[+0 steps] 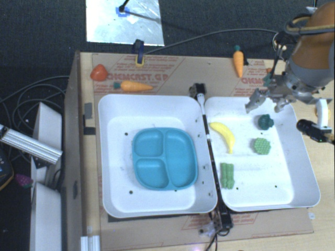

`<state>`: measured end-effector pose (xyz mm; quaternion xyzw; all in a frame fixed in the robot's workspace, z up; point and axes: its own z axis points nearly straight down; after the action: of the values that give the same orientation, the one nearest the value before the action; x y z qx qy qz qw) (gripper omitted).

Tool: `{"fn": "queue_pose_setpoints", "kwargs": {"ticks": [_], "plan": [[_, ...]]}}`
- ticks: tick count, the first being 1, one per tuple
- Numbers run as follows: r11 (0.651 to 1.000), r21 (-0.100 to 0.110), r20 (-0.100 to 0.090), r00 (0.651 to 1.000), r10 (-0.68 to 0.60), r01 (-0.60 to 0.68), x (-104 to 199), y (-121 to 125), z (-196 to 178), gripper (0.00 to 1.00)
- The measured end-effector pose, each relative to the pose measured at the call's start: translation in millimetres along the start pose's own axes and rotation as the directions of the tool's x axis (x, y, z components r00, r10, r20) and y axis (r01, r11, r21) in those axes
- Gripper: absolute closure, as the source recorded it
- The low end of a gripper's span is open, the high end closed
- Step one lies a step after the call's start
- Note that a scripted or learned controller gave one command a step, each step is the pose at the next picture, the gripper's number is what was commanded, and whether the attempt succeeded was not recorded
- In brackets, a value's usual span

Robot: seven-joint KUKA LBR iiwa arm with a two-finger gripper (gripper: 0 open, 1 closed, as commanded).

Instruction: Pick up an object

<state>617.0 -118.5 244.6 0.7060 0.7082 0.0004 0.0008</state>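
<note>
The right bin (301, 190) holds a yellow banana (223, 136), a dark teal broccoli piece (265, 122), a light green bumpy piece (261, 146) and a green pod-like piece (226, 175). My gripper (268, 103) hangs over the bin's far edge, just above and behind the teal broccoli. It is open, its two grey fingers (254, 102) spread wide with nothing between them.
The left bin (112, 140) holds a blue divided plate (164, 158). On the cardboard behind the bins lie an orange carrot (135, 86), a red tomato (98, 72) and a second carrot (238, 61). A black clamp (198, 91) sits between the bins.
</note>
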Motion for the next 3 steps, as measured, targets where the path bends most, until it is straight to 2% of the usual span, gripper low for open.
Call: {"fn": "queue_pose_setpoints", "kwargs": {"ticks": [1,2,3], "plan": [[1.000,0.006,-0.002,1.000,-0.002,0.002,37.2,23.2,106.9,0.00],[1.000,0.002,0.000,1.000,-0.002,0.002,27.7,51.0,161.2,0.00],[1.000,0.002,0.000,1.000,0.003,-0.003,7.4,-27.3,160.3,0.00]]}}
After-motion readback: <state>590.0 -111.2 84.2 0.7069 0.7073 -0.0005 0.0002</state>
